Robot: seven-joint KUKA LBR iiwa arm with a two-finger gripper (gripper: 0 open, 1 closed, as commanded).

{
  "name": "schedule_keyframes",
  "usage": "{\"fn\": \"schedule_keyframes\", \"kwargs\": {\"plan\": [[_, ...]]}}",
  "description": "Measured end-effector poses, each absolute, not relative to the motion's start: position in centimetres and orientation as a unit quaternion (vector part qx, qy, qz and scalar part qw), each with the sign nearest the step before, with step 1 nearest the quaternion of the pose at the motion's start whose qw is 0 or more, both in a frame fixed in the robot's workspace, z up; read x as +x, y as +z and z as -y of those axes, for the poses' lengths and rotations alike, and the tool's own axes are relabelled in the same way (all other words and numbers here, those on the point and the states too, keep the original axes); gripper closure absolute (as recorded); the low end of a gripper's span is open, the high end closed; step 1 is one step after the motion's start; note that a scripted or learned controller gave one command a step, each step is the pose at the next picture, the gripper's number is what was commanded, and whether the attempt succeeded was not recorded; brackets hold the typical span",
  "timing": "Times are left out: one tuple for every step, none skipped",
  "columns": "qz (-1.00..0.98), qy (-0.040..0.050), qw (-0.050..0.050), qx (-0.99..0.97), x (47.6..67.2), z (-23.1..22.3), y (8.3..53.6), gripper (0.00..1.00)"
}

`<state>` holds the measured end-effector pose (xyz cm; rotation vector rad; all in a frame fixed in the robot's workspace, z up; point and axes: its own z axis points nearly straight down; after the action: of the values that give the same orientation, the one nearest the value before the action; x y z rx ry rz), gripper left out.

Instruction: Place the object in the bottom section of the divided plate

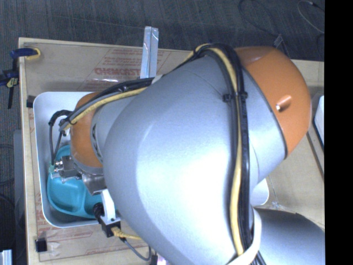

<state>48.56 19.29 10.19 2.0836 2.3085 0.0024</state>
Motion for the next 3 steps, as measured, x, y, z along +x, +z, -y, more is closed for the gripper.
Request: {"fn": "schedule_keyframes", "kwargs": {"plan": [[-0.627, -0.0017, -0.002, 0.779, 47.6, -15.7, 25.5, 1.00], [-0.679, -0.0038, -0.002, 0.734, 47.4, -17.8, 14.3, 1.00], [-0.720, -0.0019, -0.002, 0.694, 47.5, -20.5, 21.2, 1.00]]}}
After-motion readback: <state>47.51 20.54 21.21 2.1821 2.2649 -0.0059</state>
